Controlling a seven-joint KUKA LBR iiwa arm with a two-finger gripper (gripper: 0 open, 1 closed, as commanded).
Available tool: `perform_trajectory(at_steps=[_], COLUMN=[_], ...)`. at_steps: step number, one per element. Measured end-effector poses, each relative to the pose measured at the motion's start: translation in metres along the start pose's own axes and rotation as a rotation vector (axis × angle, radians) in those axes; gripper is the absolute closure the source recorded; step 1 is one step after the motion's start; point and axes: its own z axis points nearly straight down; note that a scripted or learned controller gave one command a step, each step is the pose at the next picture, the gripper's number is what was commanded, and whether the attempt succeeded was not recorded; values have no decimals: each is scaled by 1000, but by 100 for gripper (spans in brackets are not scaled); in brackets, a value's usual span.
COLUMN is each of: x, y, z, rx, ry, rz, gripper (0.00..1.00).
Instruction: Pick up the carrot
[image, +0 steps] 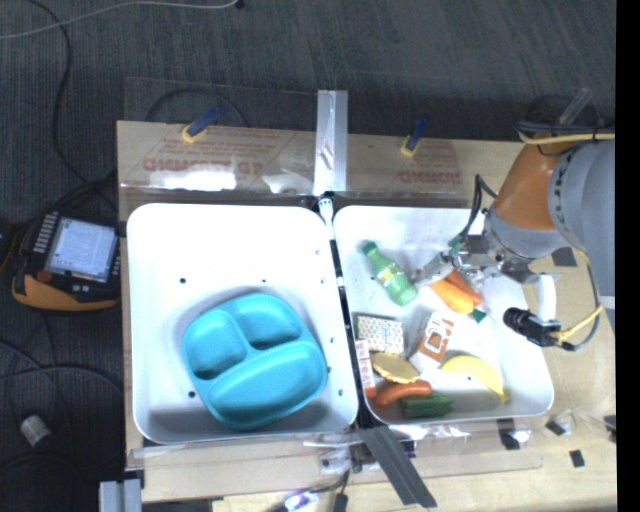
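Camera view, looking down at a slant on the bench: the grey KUKA arm (585, 195), its orange band showing at the right of the frame, is reaching into the right-hand white bin (500, 215) and working directly over the carrot (455, 292). The gripper (468, 262) is hanging at the carrot's upper end, touching it or just short of touching; how far its fingers are standing open, and whether they are closing on anything, cannot be told from this angle, since the wrist is covering them. The carrot, orange with a green tip, is lying tilted in the upper middle of that bin, apparently on the bin floor, between a green bottle (390, 273) to its left and the bin's right wall. Below it, toward the lower edge of the frame, a small orange-and-white carton (437, 338), a banana (475, 372), a patterned packet (378, 331) and a few other toy foods are crowding the bin. In the left bin (160, 240) a blue divided plate (255, 357) is sitting alone. By the look of things, the approach is done and the grasp itself is either just beginning or yet to come; the lift is still outstanding.
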Motion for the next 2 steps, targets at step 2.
perform_trajectory(at_steps=[2], x=[37], y=[-56], z=[-149], rx=[9], ry=[4], rz=[-10], gripper=[100])
